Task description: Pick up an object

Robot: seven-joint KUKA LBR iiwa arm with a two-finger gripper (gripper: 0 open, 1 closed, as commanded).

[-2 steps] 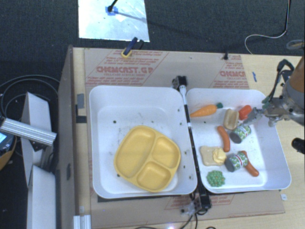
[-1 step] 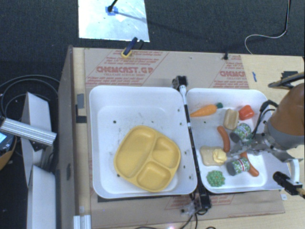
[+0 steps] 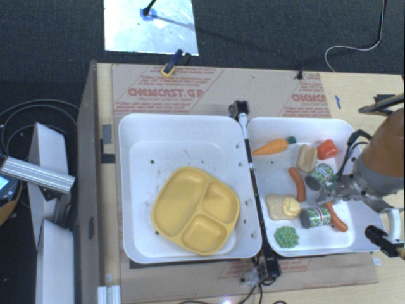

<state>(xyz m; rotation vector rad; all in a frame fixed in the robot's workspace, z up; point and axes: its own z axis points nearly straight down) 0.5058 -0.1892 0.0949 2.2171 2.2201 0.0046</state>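
Note:
The right bin (image 3: 354, 129) holds several toy foods. Among them are an orange carrot (image 3: 272, 147), a red pepper (image 3: 326, 149), a tan bread piece (image 3: 307, 158) and a red sausage (image 3: 297, 183). There are also a yellow cheese wedge on a pale slice (image 3: 283, 206), a green pea cluster (image 3: 286, 236) and a second sausage (image 3: 338, 219). One tin can (image 3: 321, 175) lies mid-bin and another (image 3: 316, 217) lies below it. My gripper (image 3: 338, 194) reaches in from the right and hangs low between the two cans, close to both.
The left bin (image 3: 142, 135) carries a yellow compartment plate (image 3: 195, 209). The grey arm with its orange band (image 3: 387, 145) covers the right bin's right side. A black clamp (image 3: 240, 109) sits where the bins meet, and cardboard lies under both.

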